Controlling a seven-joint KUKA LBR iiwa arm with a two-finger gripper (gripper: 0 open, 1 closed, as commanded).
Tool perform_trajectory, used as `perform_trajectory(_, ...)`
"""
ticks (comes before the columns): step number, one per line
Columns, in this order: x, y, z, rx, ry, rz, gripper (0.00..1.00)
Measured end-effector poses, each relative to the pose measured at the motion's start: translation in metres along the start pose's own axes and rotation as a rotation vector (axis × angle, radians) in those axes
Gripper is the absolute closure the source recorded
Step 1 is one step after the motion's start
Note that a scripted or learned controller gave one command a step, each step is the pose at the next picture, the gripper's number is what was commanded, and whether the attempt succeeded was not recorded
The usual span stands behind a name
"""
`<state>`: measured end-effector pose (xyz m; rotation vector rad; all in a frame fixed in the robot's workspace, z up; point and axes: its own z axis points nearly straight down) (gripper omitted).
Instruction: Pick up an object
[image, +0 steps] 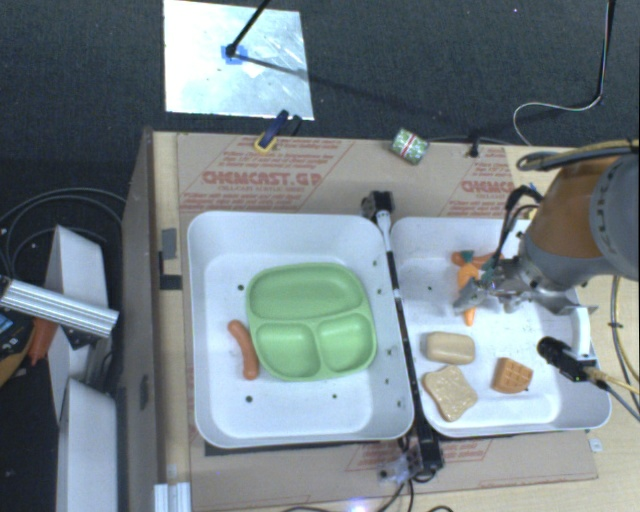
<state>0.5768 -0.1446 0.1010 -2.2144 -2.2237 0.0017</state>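
Observation:
In the right bin (575, 410) my gripper (474, 296) hangs low near the bin's upper middle, reaching in from the right. An orange carrot-like piece (463, 259) lies just above it. A small orange tip (470, 319) pokes out right beneath the gripper; whether it is gripped is unclear. Nearer the front lie a tan bun (449, 347), a slice of bread (450, 392) and a small brown waffle (512, 376), all apart from the gripper.
The left bin (215, 400) holds a green divided plate (310, 320) with a reddish sausage (243, 349) beside its left edge. A ridge (396, 310) separates the two bins. A small green can (409, 145) lies on the cardboard behind them.

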Motion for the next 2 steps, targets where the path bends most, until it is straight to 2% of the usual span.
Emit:
perform_trajectory(1, 0.003, 0.035, 0.016, -0.005, -0.001, 0.0, 0.0)
perform_trajectory(2, 0.003, 0.036, 0.005, -0.008, -0.002, -0.002, 1.0)
